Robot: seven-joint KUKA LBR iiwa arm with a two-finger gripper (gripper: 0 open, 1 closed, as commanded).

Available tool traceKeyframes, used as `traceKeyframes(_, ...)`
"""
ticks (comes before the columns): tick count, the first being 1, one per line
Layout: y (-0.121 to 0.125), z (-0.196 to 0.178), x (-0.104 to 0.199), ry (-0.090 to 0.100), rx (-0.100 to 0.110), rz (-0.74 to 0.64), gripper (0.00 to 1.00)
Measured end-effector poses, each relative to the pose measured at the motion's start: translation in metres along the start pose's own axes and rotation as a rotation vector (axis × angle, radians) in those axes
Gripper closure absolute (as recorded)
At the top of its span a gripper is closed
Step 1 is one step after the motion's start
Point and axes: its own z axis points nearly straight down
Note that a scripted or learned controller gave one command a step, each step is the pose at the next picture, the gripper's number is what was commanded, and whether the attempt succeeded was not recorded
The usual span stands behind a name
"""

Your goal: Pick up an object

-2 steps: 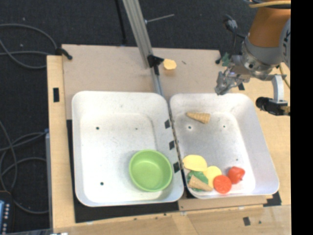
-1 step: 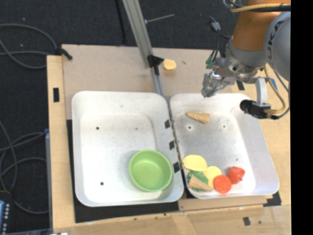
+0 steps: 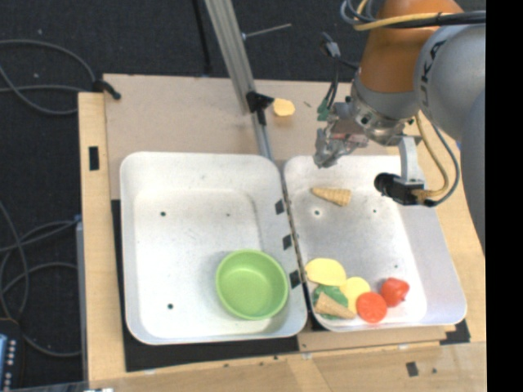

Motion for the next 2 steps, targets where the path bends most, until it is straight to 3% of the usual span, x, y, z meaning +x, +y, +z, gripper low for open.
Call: traceKeyframes(2, -0.017, 0.002, 0.096, 0.002, 0.000, -0.002, 1.00)
